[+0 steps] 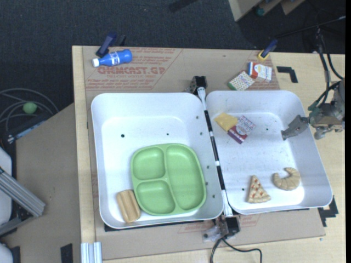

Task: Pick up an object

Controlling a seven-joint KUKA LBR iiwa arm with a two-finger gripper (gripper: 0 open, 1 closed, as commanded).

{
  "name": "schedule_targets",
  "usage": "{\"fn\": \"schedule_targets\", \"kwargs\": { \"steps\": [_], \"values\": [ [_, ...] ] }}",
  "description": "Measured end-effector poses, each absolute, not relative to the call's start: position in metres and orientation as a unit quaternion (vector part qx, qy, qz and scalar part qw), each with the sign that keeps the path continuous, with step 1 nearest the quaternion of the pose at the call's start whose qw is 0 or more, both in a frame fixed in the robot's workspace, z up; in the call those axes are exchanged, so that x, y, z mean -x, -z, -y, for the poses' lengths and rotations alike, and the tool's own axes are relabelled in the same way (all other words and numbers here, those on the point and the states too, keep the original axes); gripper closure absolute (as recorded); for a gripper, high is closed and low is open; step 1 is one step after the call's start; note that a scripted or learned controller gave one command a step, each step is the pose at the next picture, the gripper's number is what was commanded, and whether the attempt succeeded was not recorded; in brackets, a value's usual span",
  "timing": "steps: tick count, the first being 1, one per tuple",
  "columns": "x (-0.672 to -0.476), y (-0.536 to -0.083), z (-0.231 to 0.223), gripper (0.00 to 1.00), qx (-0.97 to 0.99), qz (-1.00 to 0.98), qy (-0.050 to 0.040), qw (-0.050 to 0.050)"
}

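Note:
The right bin holds a yellow cheese wedge and a small white and red packet near its back left. A pizza slice and a croissant lie near its front. My gripper hovers at the right bin's right side, above the bare floor, apart from all of these. Nothing shows in its grasp. The croissant lies below it in the view, and the packet is to its left.
The left bin bears a green divided plate and a tan bread piece at its front left. On the bench behind the bins lie a blue and white bottle and small cartons. Cables hang at the right.

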State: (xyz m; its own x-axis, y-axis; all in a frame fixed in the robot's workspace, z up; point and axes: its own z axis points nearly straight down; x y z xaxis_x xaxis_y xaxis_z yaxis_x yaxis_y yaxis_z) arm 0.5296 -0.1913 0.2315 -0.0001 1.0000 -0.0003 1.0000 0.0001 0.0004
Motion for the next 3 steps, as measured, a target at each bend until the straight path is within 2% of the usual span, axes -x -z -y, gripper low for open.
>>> {"fn": "schedule_targets", "kwargs": {
  "steps": [1,2,3],
  "values": [
    [-0.569,-0.157,0.125,0.00,-0.706,-0.708,0.0002,-0.002],
    [-0.578,-0.084,0.091,0.00,-0.707,-0.707,0.0001,-0.001],
    [-0.630,-0.085,0.103,0.00,-0.707,-0.707,-0.0002,0.000]
  ]
}}
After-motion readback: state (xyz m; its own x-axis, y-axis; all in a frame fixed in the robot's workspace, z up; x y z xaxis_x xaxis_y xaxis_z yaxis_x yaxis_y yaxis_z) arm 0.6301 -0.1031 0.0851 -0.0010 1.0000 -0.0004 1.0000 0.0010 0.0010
